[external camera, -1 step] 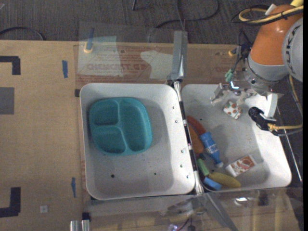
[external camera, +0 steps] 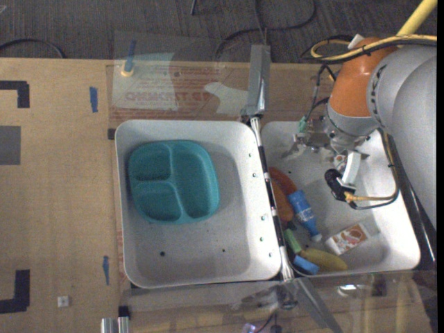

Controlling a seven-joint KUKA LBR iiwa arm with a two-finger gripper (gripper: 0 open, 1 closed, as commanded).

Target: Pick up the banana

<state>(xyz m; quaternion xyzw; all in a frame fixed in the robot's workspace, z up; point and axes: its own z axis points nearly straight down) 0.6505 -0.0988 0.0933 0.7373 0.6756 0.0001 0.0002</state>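
Jaws: released or clenched, I cannot tell; at upper part of right bin [external camera: 392, 245] | banana [external camera: 326, 259]: lying at that bin's lower edge, well apart from jaws | left bin [external camera: 208, 250]: teal tray [external camera: 173, 180]

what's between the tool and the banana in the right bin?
Camera view: a blue bottle lies between the tool and the banana; the rest is bare bin floor.
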